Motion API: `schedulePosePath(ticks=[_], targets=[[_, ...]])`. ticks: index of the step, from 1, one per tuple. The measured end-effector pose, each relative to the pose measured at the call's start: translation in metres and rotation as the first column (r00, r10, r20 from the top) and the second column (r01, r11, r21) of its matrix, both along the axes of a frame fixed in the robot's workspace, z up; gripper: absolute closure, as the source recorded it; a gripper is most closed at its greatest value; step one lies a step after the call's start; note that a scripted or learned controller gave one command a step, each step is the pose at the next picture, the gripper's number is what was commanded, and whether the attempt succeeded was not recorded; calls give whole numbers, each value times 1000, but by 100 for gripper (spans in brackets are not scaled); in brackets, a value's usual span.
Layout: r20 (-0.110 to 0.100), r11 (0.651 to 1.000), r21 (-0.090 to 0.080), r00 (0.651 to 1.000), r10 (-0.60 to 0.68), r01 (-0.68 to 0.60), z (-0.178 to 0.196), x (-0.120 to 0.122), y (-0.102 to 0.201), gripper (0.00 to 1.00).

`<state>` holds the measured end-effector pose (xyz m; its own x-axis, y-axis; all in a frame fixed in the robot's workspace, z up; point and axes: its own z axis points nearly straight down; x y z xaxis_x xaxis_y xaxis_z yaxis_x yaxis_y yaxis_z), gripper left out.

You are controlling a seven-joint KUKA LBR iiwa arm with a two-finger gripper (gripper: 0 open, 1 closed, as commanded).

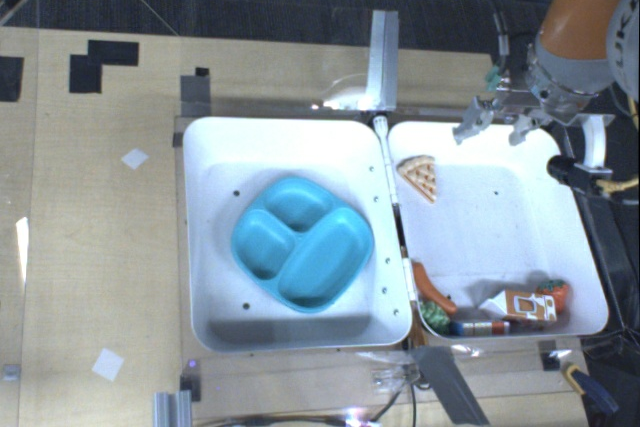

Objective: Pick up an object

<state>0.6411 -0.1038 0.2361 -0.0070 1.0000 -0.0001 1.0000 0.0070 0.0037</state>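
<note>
My gripper (495,129) hangs over the far edge of the right bin (520,205), its two fingers spread apart with nothing between them. A waffle-patterned pizza slice toy (419,176) lies at the bin's far left, left of and nearer than the gripper. Along the near wall lie an orange carrot-like piece (431,283), a green item (436,317), a marker (480,326) and an orange carton (530,305).
The left bin (215,215) holds a blue divided plate (302,242). A metal post (383,65) stands behind the divider between the bins. The arm's orange band (590,10) rises at the top right. Black cables run along the right side.
</note>
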Motion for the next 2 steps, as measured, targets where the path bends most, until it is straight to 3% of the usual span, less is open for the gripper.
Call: schedulePosePath(ticks=[1,2], targets=[[-1,999,0,999,53,-53,-83,-137,-29,0],[9,991,-4,991,135,-135,-147,-86,-34,0]])
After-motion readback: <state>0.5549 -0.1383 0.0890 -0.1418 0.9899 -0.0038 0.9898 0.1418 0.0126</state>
